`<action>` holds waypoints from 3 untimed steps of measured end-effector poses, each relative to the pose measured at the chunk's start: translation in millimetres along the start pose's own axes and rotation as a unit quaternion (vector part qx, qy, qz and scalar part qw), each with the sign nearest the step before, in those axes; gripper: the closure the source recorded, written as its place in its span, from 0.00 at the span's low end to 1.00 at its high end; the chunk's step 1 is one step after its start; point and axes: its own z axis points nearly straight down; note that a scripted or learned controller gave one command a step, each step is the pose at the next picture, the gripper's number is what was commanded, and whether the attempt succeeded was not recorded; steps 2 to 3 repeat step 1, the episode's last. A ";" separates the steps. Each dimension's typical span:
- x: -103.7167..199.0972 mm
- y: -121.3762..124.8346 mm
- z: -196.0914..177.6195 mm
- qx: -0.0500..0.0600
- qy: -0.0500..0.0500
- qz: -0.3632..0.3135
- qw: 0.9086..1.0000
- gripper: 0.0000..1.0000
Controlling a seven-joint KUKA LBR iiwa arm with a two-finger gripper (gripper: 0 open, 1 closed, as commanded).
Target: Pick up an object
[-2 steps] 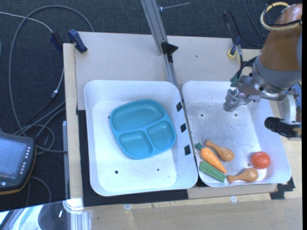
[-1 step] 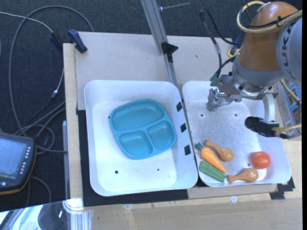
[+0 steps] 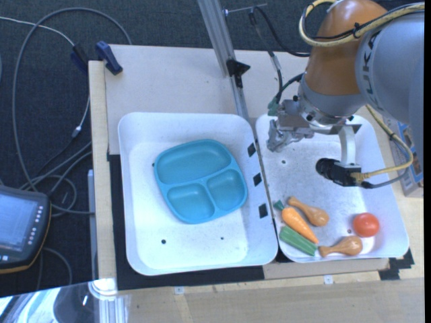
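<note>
Because the toy food was heaped along the near edge of the right bin [image 3: 387, 180], any pick had to begin there: a green vegetable [image 3: 297, 241] and a carrot [image 3: 298, 223] lay touching at the near left, a tan drumstick [image 3: 309, 211] just beyond them, a second drumstick [image 3: 342, 247] against the near rim, and a red tomato [image 3: 366, 225] to its right. None of them was held. To the left, the other bin [image 3: 135, 180] carried a blue divided plate [image 3: 200, 180], tilted askew. Farther back, the gripper [image 3: 280, 140] hung over the far-left corner of the right bin, well apart from the food; whether its fingers were apart or together could not be told. The reach toward an object seemed barely started.
</note>
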 end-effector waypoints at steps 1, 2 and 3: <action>59.6 6.3 5.9 0.000 0.001 -0.001 1.000 1.00; 59.6 6.3 5.9 0.000 0.001 -0.001 1.000 1.00; 59.6 6.3 5.9 0.000 0.001 -0.001 1.000 1.00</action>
